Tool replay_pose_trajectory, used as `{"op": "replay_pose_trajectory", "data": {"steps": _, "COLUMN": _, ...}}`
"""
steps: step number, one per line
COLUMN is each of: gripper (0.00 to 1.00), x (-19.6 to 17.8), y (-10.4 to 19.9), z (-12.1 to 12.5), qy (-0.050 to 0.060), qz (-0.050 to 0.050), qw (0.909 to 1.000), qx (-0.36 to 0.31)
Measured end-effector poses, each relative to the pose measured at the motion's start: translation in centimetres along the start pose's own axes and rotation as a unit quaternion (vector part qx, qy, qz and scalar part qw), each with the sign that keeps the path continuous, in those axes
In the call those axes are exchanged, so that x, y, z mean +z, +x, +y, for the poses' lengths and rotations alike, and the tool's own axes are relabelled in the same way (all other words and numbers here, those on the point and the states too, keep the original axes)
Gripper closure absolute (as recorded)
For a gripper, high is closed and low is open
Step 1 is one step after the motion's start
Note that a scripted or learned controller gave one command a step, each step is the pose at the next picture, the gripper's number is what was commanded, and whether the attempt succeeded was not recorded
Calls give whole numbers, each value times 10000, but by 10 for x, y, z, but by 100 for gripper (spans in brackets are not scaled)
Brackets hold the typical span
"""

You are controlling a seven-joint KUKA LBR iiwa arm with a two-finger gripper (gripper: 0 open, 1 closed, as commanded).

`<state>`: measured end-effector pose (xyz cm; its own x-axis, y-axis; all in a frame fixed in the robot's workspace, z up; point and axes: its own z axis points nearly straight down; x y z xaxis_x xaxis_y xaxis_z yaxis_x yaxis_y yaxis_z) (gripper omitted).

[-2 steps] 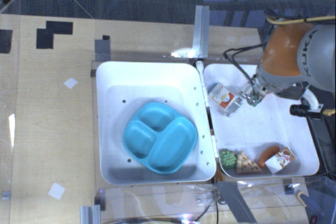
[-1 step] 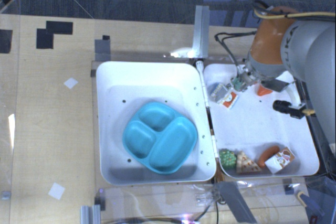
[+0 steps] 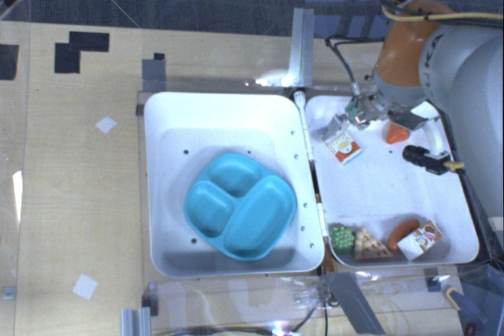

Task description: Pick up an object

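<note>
Orange-banded arm's gripper [image 3: 346, 122] over small carton [image 3: 344, 146], long axis diagonal.

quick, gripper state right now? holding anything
Gripper: low at the back of the right bin, just above the small carton; open or shut cannot be told, and nothing is visibly held.

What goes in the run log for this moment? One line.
arm: over right bin | gripper: by carton | grasp: unconfirmed | left bin: blue tray
</note>
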<state>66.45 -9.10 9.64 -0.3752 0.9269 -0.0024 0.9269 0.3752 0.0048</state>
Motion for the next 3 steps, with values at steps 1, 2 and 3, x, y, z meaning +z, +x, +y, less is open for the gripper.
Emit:
{"op": "replay_pose_trajectory", "data": {"steps": 1, "gripper": 100, "x": -10, "y": 0, "z": 3, "qy": -16, "qz": -11, "qw": 10000, "qx": -35}}
{"op": "replay_pose_trajectory", "data": {"steps": 2, "gripper": 100, "x": -88, "y": 28, "z": 18, "qy": 1, "qz": 2, "qw": 9963, "qx": -863}}
{"op": "replay_pose_trajectory", "data": {"steps": 3, "gripper": 100, "x": -102, "y": 75, "z": 16, "qy": 15, "qz": 9, "qw": 10000, "qx": 95}}
